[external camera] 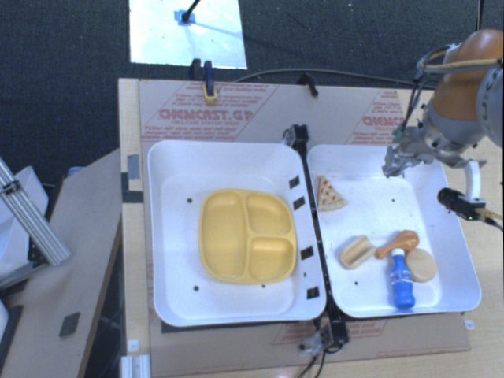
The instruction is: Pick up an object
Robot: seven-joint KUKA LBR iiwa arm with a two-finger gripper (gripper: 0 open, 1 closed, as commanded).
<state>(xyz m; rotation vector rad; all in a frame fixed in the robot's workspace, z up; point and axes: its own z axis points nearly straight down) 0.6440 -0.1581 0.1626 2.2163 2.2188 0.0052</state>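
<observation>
One gripper (396,166) is seen at the far edge of the right bin (449,211), hanging from the grey arm (465,93) with its orange band, which is cut off by the right side of the view. The gripper is small and dark there, and whether it is open or closed cannot be told; nothing can be made out inside it. It is placed over the back rim of the bin, well apart from all the objects.

Nearest to it, a pizza slice toy (329,194) is laid by the left wall of the same bin. Further to the front, four things are gathered near together: a tan bread roll (356,251), an orange piece (397,243) whose exact shape is hard to read, a pale round object (422,265), and a blue bottle (402,282) with a white cap lying between them. The orange piece appears to touch the bottle cap, but this is not sure.

In the left bin (177,211) a yellow divided plate (247,235) is lying flat. Both bins are carried by a tabletop (236,109) covered with printed cardboard, where a blue and yellow clamp (208,81) is fixed at the back edge.
</observation>
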